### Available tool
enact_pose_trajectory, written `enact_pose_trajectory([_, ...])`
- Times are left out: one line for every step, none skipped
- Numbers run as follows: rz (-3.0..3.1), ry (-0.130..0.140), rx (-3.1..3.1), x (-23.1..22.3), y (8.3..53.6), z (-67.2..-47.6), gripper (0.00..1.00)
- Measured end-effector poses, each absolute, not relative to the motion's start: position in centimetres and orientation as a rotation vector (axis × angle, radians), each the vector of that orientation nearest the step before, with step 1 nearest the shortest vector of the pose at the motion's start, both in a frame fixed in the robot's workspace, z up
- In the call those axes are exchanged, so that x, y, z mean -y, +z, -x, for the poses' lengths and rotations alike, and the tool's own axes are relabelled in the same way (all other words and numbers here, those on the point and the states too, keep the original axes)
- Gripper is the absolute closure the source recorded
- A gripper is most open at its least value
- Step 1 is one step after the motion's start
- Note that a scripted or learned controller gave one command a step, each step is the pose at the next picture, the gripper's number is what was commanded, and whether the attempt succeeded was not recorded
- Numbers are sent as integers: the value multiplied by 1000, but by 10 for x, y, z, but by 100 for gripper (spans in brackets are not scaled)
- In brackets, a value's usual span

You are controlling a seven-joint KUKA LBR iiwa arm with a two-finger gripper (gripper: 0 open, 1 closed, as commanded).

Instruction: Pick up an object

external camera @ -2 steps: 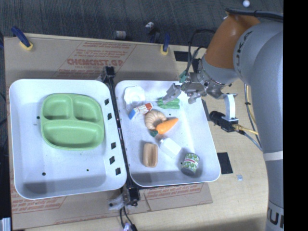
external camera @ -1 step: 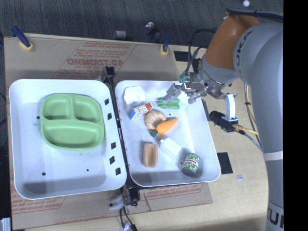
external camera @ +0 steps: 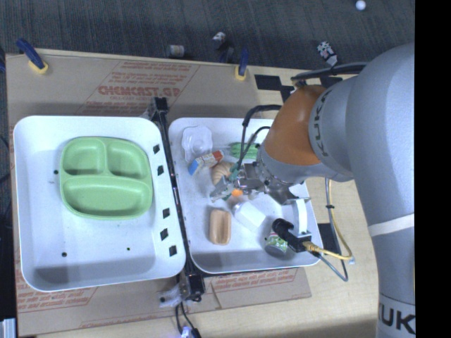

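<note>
While the gripper (external camera: 236, 183) sits low among clutter at the right bin's (external camera: 204, 259) centre, its finger state cannot be told; a tan block (external camera: 219, 227) lies just below, a green tray (external camera: 106, 176) fills the left bin (external camera: 35, 259)

We found the right bin (external camera: 201, 259) crowded: a clear cup (external camera: 196, 143), small toys around its middle and a tan bun (external camera: 219, 227) left only narrow gaps. The green divided plate (external camera: 106, 176) took much of the left bin (external camera: 28, 210), with bare floor below it.
</note>
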State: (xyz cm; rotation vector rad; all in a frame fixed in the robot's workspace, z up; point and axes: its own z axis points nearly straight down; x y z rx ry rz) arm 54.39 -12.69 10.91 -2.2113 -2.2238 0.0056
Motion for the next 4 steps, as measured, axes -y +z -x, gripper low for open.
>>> enact_pose_trajectory([2207,6,2231,127,120,-545,100])
enact_pose_trajectory([2218,0,2225,128,211,-485,100])
enact_pose_trajectory([2214,1,2228,171,207,-654,100])
enact_pose_trajectory([2214,4,2226,159,201,-573,100])
